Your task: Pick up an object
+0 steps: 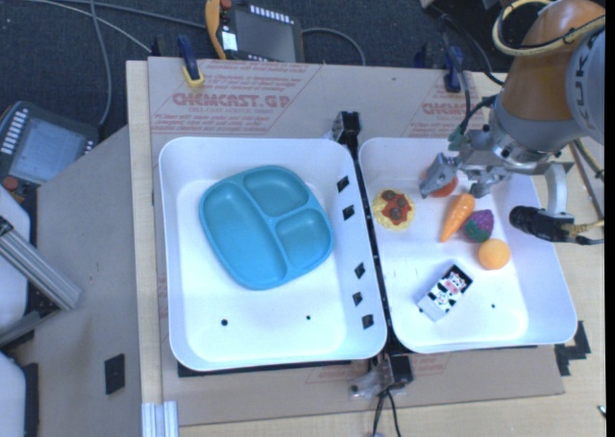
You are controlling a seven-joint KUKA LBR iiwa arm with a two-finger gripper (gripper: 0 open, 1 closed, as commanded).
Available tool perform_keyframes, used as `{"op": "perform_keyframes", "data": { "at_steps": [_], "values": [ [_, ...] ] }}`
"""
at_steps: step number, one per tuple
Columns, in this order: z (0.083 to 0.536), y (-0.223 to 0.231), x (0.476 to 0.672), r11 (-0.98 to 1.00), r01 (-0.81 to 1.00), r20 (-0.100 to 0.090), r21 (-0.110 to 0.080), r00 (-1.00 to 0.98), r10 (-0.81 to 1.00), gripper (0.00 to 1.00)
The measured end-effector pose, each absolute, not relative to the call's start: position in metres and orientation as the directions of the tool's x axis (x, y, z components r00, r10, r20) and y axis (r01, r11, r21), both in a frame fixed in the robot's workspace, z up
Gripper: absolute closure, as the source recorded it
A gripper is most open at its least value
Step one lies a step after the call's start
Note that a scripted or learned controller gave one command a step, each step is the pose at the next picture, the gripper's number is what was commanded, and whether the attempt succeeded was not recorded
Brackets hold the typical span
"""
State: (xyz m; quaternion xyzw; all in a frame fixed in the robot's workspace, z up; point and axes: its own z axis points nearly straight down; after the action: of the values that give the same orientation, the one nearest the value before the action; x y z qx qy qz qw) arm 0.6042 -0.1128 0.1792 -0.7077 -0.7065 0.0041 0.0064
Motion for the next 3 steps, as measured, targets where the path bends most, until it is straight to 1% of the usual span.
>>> {"op": "perform_keyframes", "data": {
  "at_steps": [1, 2, 3],
  "values": [
    [0.187, -0.113, 0.607, 0.001, 1.000, 0.001, -0.001, -0.001, 1.000, 0.00],
    [0.130, -0.120, 0.601, -0.001, 1.000, 0.002, -0.007, 0.001, 1.000, 0.00],
    [0.091, -0.119, 0.606, 0.002, 1.000, -0.001, 0.014, -0.002, 1.000, 0.00]
  ]
}}
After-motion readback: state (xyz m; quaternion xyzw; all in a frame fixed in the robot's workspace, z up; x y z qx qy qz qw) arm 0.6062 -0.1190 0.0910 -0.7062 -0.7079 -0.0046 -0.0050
